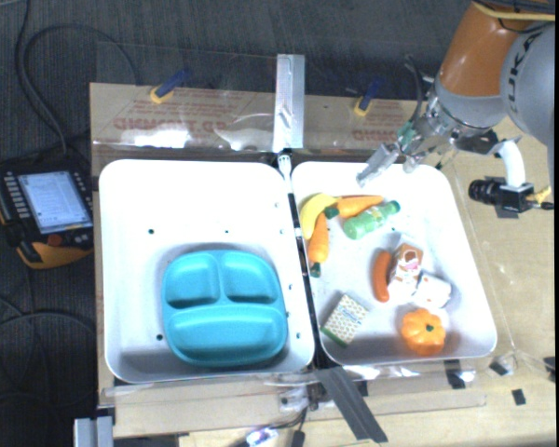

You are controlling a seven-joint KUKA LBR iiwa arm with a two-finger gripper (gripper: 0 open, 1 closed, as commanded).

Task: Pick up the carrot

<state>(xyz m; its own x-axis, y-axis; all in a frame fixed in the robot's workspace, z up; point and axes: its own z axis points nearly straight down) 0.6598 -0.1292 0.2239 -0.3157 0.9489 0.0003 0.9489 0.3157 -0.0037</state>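
Observation:
Two carrot-like orange pieces lie in the right bin (466,250). One carrot (318,238) lies lengthwise by the left wall, its dark green end toward the front. The other carrot (361,203) lies crosswise near the back, between a yellow banana (311,209) and a green bottle (371,220). My gripper (391,164) hangs over the bin's back edge, just behind and to the right of the crosswise carrot. It looks open, with nothing between its fingers.
The right bin also holds a red sausage (381,276), a white and red toy (410,266), a white piece (433,291), an orange pumpkin (422,331) and a small patterned box (345,318). A blue divided plate (224,307) sits in the left bin (130,212). A pendant (42,208) lies at the far left.

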